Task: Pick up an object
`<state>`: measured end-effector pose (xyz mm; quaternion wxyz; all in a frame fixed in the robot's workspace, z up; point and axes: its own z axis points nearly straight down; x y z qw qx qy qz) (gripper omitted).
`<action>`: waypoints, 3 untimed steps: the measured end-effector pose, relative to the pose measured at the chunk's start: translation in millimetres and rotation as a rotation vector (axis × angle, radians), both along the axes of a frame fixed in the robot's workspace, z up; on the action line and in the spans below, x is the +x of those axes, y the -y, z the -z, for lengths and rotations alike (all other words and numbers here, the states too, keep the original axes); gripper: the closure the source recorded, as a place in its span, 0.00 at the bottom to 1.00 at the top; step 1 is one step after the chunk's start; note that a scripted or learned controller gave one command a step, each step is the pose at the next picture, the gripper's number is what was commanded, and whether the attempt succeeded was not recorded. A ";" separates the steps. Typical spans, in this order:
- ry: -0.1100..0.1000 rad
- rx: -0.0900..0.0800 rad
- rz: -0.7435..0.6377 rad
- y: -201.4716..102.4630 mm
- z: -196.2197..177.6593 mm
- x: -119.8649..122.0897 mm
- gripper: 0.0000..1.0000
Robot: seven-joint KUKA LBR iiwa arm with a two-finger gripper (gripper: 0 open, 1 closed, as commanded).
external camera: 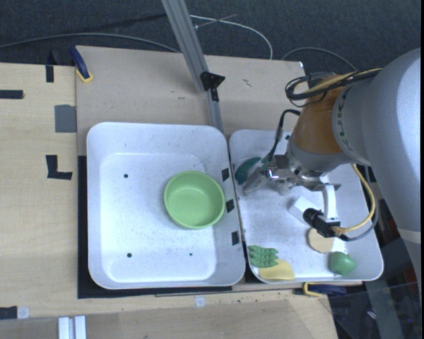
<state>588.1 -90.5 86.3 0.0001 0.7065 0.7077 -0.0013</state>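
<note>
Grey arm (392, 119) loomed over the right bin (268, 224), its gripper (258, 177) low beside a teal object (249, 166) (jaw state indiscernible). Approach stage, I judged; next move requires closure there.

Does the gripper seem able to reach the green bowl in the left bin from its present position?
Probably yes. The green bowl sits alone in the left bin, open from above. The gripper is over the right bin, near the shared rims, so only those low rims lie between.
</note>
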 end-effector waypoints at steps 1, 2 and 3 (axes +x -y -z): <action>-0.001 0.002 -0.001 -0.8 -11.8 0.1 1.00; 0.004 0.002 0.001 2.6 -56.2 -4.7 1.00; 0.007 0.001 0.000 -0.5 -118.8 -6.5 1.00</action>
